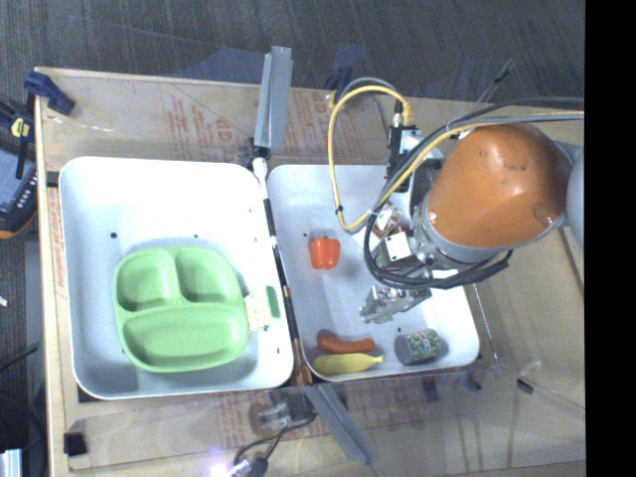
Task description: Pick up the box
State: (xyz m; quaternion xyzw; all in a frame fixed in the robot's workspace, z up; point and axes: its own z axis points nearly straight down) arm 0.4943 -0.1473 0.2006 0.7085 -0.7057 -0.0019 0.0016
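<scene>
Box, small and orange, stands upright in the right bin, lying at about ten o'clock from my gripper, clear space between us. Grip state: can't tell.

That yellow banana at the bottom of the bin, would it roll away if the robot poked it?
Probably not far. The banana is curved and lies flat, so it would more likely spin or slide on the smooth white bin than roll. It sits against the bin's near wall beside the red sausage-shaped toy, which could block it. It looks like a light plastic toy.
</scene>
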